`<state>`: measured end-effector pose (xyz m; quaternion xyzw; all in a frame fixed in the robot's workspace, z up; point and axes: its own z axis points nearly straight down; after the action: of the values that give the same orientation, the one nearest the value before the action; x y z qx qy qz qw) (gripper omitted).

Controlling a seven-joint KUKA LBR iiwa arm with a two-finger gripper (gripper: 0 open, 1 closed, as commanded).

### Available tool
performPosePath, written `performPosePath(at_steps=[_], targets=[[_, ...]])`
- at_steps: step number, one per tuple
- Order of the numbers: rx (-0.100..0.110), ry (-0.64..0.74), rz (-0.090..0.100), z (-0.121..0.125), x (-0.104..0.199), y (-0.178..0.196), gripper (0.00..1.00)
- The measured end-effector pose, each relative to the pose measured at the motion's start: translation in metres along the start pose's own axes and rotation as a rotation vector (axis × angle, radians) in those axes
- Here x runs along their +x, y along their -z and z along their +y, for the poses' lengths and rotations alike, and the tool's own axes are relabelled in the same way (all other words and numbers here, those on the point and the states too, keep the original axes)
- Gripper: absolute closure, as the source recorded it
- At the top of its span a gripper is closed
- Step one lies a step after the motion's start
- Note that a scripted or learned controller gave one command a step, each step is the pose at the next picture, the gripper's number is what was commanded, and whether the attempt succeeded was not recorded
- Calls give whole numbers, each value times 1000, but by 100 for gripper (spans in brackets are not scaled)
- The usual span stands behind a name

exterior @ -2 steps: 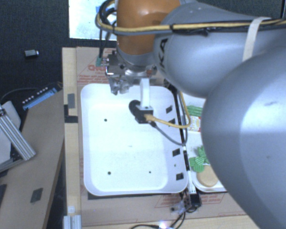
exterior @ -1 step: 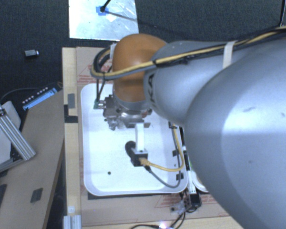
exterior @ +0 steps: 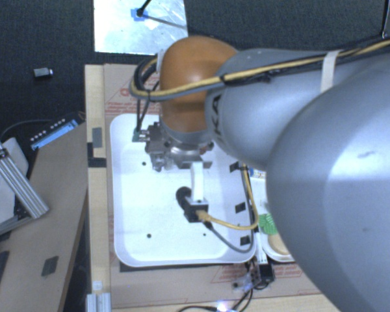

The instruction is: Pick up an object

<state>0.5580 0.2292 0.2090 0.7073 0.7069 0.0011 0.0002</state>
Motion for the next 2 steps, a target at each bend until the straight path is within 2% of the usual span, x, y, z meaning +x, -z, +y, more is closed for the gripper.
performPosePath(at_steps=[1,2], targets=[[-17,5,5,52,6,139,100],[-8,5,1,114,2,175,100]])
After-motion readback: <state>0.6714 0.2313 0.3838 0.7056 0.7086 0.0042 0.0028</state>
